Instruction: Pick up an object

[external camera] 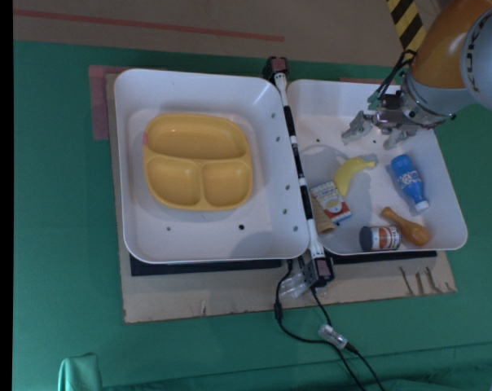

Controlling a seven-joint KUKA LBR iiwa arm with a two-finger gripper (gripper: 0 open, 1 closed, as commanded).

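Can [380, 238]: we see it at the right bin's [451, 218] near edge.
Banana [353, 170]: our likeliest target, lying mid-bin.
Gripper [375, 129]: fingers spread, empty, poised just above the banana.

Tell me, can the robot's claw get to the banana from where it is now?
Probably yes. The gripper hangs open over the right bin, just above the banana. Nothing sits between them, and the banana lies apart from the juice box and blue bottle.
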